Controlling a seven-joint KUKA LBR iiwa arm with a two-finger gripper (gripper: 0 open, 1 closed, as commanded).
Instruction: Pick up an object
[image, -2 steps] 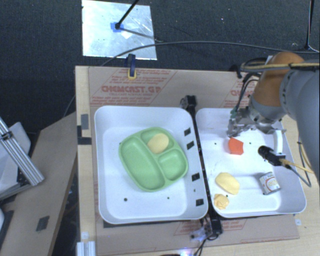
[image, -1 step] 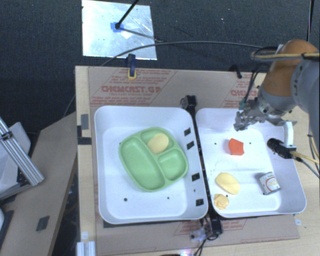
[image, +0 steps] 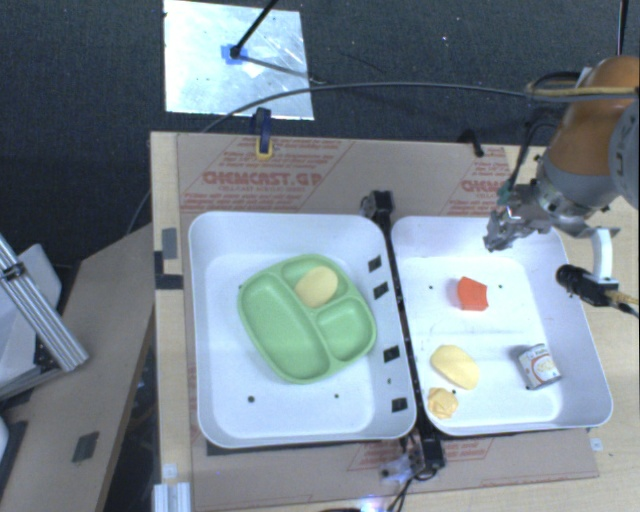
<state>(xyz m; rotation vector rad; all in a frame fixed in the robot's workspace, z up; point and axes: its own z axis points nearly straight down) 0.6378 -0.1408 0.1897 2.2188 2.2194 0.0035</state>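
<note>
- Tool (image: 498, 236): hangs over the far right corner of the right bin (image: 590, 400), at the end of the grey arm with its orange band; whether it is spread wide or drawn narrow cannot be told at this size, and nothing is seen held in it.
- Orange block (image: 472, 293): nearest candidate, just below and slightly left of the tool, lying free on the bin floor. Risk: its small, angled faces may slip sideways if the descent is off-centre, leaving the closure empty.
- Bin rim close behind the tool: a drift toward it could strike the wall before anything is reached.
- Yellow oval piece (image: 455, 365): further from the tool, toward the near side. Its rounded, smooth form would likely roll or squirt out under pinching.
- Small printed can (image: 539, 366): tilted on its side near the right wall; little clearance there for one side of the tool.
- Small yellow lump (image: 442, 402): farthest in this bin, tucked against the divider; likely too cornered to straddle.
- Green tray (image: 290, 345) with a yellow item (image: 317, 286): in the left bin, well apart from the tool.
</note>
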